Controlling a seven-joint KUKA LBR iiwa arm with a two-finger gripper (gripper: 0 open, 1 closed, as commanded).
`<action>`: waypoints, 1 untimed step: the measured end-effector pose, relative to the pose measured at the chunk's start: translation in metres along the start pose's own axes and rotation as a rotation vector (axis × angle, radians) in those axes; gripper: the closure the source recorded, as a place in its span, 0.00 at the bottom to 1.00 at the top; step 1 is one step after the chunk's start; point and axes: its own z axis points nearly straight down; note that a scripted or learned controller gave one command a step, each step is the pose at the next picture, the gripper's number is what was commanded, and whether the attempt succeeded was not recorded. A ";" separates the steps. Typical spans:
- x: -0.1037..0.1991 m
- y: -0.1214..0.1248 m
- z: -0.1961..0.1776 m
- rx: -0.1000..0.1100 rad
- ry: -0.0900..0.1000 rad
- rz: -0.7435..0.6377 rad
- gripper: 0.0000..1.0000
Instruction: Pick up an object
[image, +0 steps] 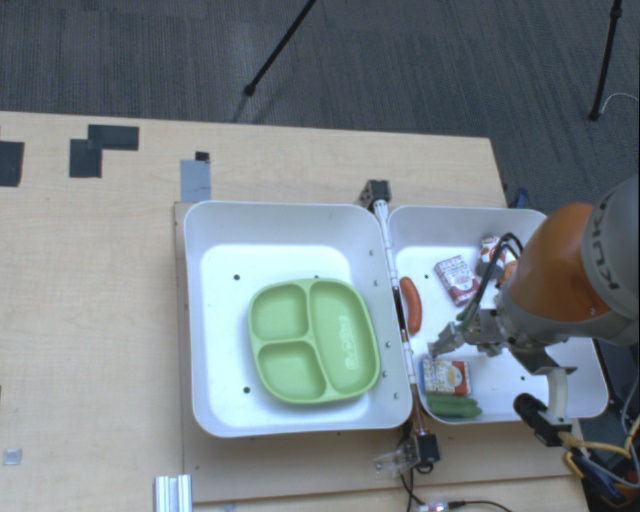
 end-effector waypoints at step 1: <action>0.001 0.002 -0.010 -0.004 0.000 -0.001 1.00</action>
